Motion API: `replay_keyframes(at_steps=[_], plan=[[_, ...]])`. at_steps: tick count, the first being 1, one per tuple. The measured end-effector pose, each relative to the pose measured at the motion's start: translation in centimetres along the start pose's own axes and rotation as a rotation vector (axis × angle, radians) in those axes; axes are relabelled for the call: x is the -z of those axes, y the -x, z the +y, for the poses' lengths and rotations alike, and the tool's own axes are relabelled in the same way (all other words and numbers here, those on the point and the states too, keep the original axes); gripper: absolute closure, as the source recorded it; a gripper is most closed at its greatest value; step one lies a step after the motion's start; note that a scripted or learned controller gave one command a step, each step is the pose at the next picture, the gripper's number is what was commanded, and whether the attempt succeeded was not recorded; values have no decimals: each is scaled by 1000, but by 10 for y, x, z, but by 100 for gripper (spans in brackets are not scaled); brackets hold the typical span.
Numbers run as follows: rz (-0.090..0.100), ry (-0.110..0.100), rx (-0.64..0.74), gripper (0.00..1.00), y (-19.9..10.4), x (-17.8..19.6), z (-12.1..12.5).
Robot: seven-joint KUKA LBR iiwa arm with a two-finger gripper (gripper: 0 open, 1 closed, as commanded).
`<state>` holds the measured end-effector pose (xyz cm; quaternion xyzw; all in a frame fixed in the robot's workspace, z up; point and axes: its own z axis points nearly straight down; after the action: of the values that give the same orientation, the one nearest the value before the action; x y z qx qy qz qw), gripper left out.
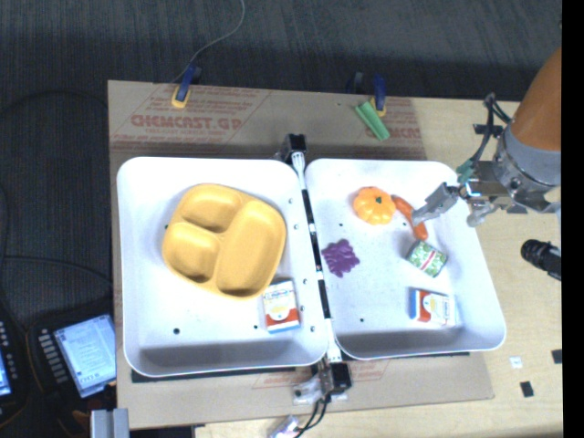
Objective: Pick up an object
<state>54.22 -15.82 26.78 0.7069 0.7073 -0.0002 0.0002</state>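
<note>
My gripper [436, 203] sits at the right of the frame, over the upper right part of the right bin [474, 336]. One grey finger [429, 209] points left toward the carrot [408, 215]; whether the jaws are open or closed, I cannot tell.

Right bin: small orange pumpkin [373, 205] upper middle, with the carrot just beside it on its right. Purple grape bunch [340, 256] left of centre. Green-and-white can [426, 258] lying below the carrot. Small carton [431, 307] lower right.

Left bin [146, 336]: large yellow sectioned dish [224, 238], upside down, centre. Second small carton [280, 307] at lower right, near the divider.
</note>
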Motion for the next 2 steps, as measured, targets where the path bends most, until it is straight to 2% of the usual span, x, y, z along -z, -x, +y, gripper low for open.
replay_keyframes(at_steps=[1,2], plan=[[1,-7,0,0,-9,-139,82],[-1,-1,1,100,-8,-127,84]])
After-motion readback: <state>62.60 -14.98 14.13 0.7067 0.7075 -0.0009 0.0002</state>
